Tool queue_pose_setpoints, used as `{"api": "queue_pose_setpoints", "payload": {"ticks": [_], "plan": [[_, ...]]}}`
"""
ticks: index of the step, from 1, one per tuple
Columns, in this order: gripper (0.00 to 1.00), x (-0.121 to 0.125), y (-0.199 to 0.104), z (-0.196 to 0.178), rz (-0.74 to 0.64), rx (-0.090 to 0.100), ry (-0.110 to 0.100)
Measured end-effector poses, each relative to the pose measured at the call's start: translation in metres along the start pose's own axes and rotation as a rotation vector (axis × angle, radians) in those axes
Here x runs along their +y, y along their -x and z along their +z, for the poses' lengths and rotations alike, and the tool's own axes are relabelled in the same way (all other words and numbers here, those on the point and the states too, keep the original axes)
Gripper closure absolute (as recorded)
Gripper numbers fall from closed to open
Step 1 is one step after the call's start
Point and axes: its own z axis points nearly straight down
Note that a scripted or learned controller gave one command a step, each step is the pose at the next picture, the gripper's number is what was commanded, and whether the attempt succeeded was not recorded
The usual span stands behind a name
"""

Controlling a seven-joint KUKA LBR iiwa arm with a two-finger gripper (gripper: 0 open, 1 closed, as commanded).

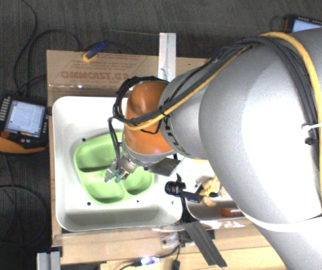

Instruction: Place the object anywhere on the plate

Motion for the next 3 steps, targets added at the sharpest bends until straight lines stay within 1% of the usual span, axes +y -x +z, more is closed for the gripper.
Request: {"api": "queue_pose_setpoints", "payload": {"ticks": [1,2,3], "plan": [[1.0,-0.05,0.02,-0.018,-0.165,0.015,-0.025],[1.0,-0.007,0.052,-0.085,-0.142,0.012,-0.022],[1.0,-0.007,0.052,-0.093,-0.142,0.011,-0.024]]}}
